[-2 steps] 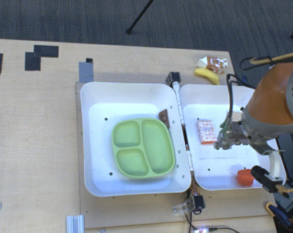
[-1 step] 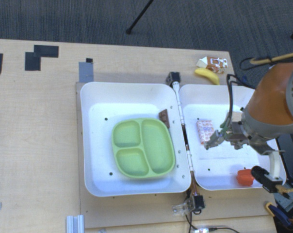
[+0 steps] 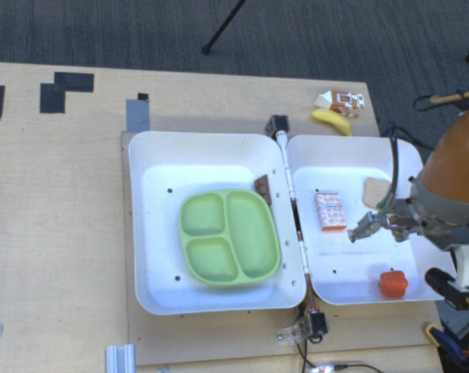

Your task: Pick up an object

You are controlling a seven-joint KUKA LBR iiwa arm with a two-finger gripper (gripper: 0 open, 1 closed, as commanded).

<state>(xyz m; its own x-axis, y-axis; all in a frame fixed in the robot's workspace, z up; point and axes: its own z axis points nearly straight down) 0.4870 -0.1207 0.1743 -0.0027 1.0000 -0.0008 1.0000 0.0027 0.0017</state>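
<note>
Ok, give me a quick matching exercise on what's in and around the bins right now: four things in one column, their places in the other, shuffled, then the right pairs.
Things:
1. green divided plate
2. red-and-white packet
3. small orange-red object
4. banana

Places:
A. on the bench beyond the right bin
B. near corner of the right bin
C. middle of the left bin
D. right bin, near its left wall, to the left of the gripper

Pairs: 1-C, 2-D, 3-B, 4-A
</note>
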